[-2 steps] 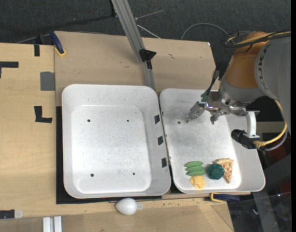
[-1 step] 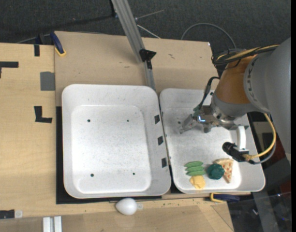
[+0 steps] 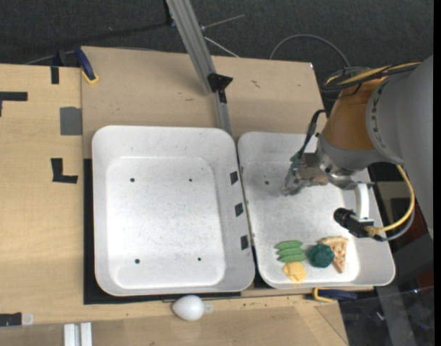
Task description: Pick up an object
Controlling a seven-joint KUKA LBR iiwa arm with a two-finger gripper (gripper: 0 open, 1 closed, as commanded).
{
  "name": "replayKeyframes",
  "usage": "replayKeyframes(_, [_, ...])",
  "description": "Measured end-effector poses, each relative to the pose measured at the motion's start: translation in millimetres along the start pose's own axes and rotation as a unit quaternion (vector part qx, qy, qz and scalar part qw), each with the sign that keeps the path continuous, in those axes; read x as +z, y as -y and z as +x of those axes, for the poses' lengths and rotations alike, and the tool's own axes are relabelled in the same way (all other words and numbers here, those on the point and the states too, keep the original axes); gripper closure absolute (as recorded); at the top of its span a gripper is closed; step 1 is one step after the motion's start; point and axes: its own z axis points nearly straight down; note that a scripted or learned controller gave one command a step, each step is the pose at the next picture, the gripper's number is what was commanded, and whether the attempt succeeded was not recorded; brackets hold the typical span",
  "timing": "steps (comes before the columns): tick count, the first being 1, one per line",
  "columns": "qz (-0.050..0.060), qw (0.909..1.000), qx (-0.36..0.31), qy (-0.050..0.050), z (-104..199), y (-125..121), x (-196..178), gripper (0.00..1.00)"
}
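The arm [image 3: 372, 121] reaches in from the right and bends down over the right bin [image 3: 267, 153]. Its gripper [image 3: 291, 186] hangs low above the upper middle of that bin's floor, pointing down and toward the left. Whether the gripper is open or closed cannot be told from here, because the tip is small and dark against the speckled white floor. Nothing can be seen held at the tip.

The things to pick lie together in the near right corner of the right bin, well apart from the gripper and nearer the camera than it. On the left of the group is a green ridged piece [image 3: 289, 250], and touching its near side is a small yellow piece [image 3: 295, 270]. Just to the right sits a dark green round lump [image 3: 321, 256], and beside that, against the bin's right wall, lies a tan wedge that may be a toy pizza slice [image 3: 339, 251].

The left bin [image 3: 105, 193] stands beside the right one, their rims touching along the middle. A white egg-shaped thing [image 3: 188, 308] rests on the bench [image 3: 33, 215] just outside the left bin's near rim.
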Motion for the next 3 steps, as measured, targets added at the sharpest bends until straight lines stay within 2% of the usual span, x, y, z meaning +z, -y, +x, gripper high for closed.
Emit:
replayKeyframes(2, [-0.003,1.0000,0.000,0.001,10.2,-6.5,-95.9,1.00])
replayKeyframes(3, [-0.004,1.0000,0.000,0.001,9.0,-7.8,-159.7,1.00])
